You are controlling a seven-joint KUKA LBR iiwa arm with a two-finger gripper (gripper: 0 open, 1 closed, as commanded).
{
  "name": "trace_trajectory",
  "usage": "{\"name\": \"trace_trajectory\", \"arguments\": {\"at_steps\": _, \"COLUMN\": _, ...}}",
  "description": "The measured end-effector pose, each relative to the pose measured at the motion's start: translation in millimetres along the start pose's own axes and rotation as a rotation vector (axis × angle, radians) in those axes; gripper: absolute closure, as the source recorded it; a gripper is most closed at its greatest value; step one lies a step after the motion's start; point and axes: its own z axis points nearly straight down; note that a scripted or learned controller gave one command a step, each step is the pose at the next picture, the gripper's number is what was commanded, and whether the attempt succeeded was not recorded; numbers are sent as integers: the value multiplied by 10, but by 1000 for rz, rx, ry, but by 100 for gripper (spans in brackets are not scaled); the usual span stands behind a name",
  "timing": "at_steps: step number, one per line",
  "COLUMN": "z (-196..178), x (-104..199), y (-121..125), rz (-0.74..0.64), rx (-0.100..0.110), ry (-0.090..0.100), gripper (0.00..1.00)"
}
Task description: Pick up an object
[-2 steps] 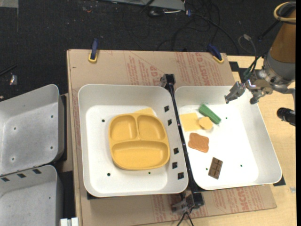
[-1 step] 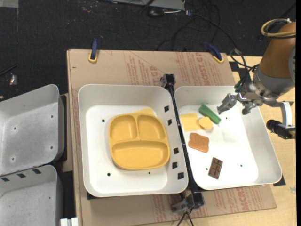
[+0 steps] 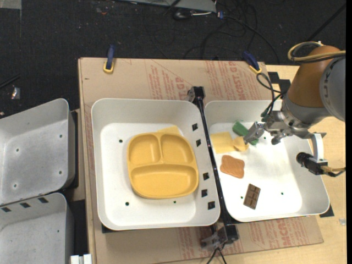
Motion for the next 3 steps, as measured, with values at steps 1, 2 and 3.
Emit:
{"name": "trace_trajectory", "arguments": {"at_steps": 1, "z": 253, "x": -2, "y": 23, "rz": 1, "rx": -9, "ry": -2, "gripper": 0}}
{"name": "trace_trajectory", "arguments": {"at_steps": 2, "z": 115, "x": 6, "y": 48, "rz": 0, "rx": -18, "ry": -2, "gripper": 100}}
{"name": "trace_trajectory", "arguments": {"at_steps": 3, "z": -326, "x": -14, "y": 14, "rz": -1, "rx": -10, "ry": -3, "gripper": 100}}
